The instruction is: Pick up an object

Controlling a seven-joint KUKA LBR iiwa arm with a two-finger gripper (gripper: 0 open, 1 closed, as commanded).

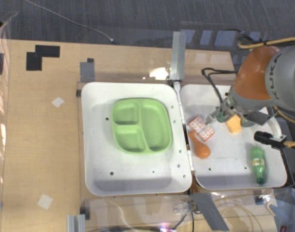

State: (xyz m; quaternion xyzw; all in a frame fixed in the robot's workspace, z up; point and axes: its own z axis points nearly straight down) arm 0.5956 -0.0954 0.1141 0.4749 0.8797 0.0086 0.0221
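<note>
My gripper (221, 115) hangs low over the right bin (220, 175), at the end of the grey arm with its orange band (254, 76). A yellow block (234, 124) lies just to its right and slightly nearer, close to the tip; whether they touch is unclear. Left of the gripper lies a pink-and-white checkered packet (201, 128), with an orange, carrot-like piece (200, 149) against its near side. A green bottle (257, 164) rests at the bin's front right corner.
The left bin (104, 178) holds a green divided plate (140, 125). A metal post (177, 57) stands behind the ridge between the two bins. Black cables (271, 139) run along the right bin's right side.
</note>
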